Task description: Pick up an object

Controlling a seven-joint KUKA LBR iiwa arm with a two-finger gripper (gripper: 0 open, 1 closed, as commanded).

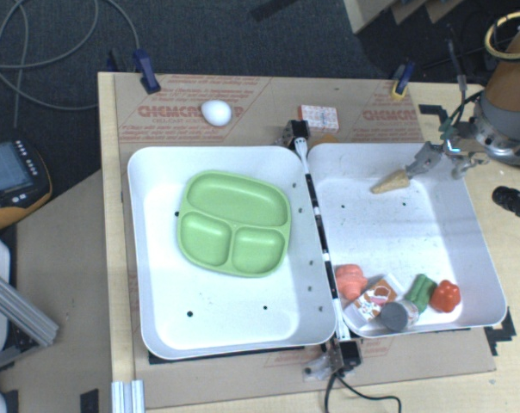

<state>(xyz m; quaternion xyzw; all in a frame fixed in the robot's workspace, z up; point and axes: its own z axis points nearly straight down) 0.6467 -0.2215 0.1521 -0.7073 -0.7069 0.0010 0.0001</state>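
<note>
Reaching in from the right, the tool [415, 163] sits low over the far part of the right bin [467, 231], its grey fingers pointing left toward a tan, wedge-shaped piece [389, 181]. That piece lies on the bin floor just beside the fingertips; I cannot tell whether they touch it, and nothing shows between the fingers. How far the tool is open cannot be made out at this size.

At the near edge of the same bin lies a cluster of small toy foods: a pink piece [350, 280] on the left, a small white and red packet [376, 298] beside it, a dark grey round object [393, 317] just nearer, a green piece [420, 289] to the right, and a red piece [447, 295] at the far right of the group. These are packed close, several touching.

In the left bin [157, 256] rests a light green divided plate [235, 222], with one long compartment on its far side and two smaller ones on its near side.

On the counter [122, 119] beyond the bins sit a white egg-like ball [215, 112] and a small patterned block [319, 117]. Two blue clamps [145, 70] grip the counter's far edge, one left and one right.
</note>
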